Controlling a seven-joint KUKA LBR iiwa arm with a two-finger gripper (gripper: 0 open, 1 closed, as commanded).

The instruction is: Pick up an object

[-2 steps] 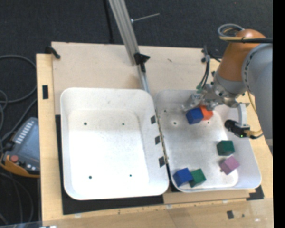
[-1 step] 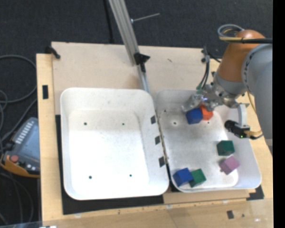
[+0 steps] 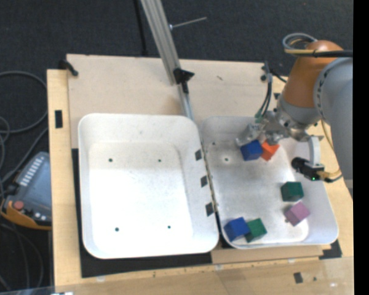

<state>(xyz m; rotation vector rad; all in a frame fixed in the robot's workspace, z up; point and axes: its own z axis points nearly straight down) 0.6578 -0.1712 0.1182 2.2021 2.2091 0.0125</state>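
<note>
In the right bin (image 3: 234, 183) a blue cube (image 3: 251, 150) lies touching an orange block (image 3: 270, 150) near the far side. My gripper (image 3: 257, 136) hangs right over these two, at the blue cube's top edge. A dark green cube (image 3: 291, 191) and a purple cube (image 3: 297, 213) lie toward the bin's right side. A second blue cube (image 3: 236, 227) and a green cube (image 3: 256, 228) sit together at the near edge.
The left bin (image 3: 141, 128) stands beside the right one, their rims meeting at the middle. A slanted aluminium post (image 3: 163, 35) rises behind the bins. Cables and a pendant (image 3: 27, 189) lie off the bench at left.
</note>
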